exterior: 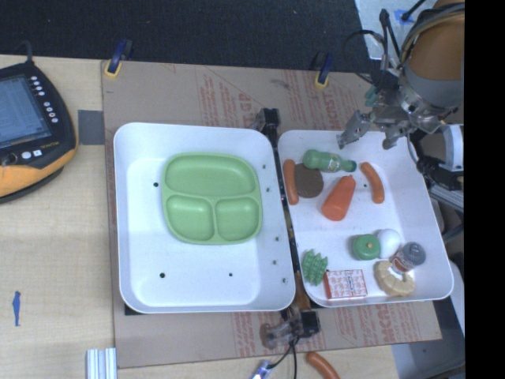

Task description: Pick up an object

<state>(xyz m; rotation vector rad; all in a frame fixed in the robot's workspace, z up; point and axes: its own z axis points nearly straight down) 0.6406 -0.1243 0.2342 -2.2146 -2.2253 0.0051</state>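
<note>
Desk point(55, 243): light wood, with a brown board under both bins.

Left bin point(138, 212): white, shallow, holds a green divided plate point(211, 197) lying flat near its middle, one wide compartment far, two smaller ones near.

Right bin point(426, 212): white, holds the small items.

Arm point(434, 46) enters at far right; orange band visible above the wrist.

Teach pendant point(28, 129): on the desk at far left, well apart from the bins.

Gripper point(372, 136) hangs over the far edge of the right bin. Fingers point(351, 133) spread wide, nothing between them.

Items in the right bin:
- Orange carrot-like piece point(339, 198), near the middle, tilted.
- Green bottle point(327, 162) lying on its side, just beyond the carrot piece, near the gripper but apart from it.
- Brown rounded piece point(308, 182), touching a sausage point(289, 181) along the bin's left wall.
- Second sausage point(373, 182), right of the carrot piece.
- Green round item point(366, 247) beside a white egg-like ball point(388, 240).
- Small jar with grey lid point(409, 257) resting against a beige ring-shaped piece point(394, 279), near right corner.
- Red-and-white box point(346, 284), at the near edge.
- Green spiky item point(315, 266), just left of the box.
</note>
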